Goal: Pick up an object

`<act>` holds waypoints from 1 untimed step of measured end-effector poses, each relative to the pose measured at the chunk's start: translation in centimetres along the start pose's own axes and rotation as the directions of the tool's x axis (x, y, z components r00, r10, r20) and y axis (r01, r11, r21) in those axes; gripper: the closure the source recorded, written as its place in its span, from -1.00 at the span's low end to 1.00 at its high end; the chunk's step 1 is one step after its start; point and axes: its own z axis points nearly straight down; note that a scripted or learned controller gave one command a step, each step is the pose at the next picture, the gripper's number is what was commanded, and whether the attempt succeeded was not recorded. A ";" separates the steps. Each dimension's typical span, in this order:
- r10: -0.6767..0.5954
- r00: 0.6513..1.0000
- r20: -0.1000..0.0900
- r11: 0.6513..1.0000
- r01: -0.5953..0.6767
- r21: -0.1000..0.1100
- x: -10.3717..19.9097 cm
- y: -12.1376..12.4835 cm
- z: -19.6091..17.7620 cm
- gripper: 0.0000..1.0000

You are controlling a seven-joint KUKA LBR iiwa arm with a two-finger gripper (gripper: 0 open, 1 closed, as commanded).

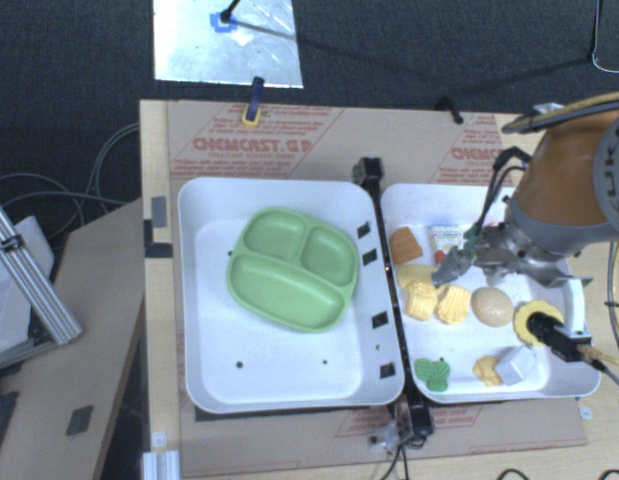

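My gripper (452,266) hangs over the right bin (489,200), reaching in from the right. Its tip is just above a pale yellow piece (415,276) and two ridged yellow pieces (421,301) (452,306). Nothing shows as held. An orange block (405,243) and a small white printed box (446,236) lie just behind the tip. A beige egg (492,306) and a yellow ring (537,321) lie to its right. A green toy (432,372), a yellow lump (487,370) and a white cube (515,365) sit by the front wall.
The left bin (204,268) holds a green divided plate (293,268). Black clips line the divider (384,278) between the bins. The grey arm with its orange band (579,183) covers the right bin's far right corner.
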 end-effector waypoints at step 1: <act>-0.002 1.000 0.002 1.000 0.002 -0.013 0.0 0.3 -0.6 -1.00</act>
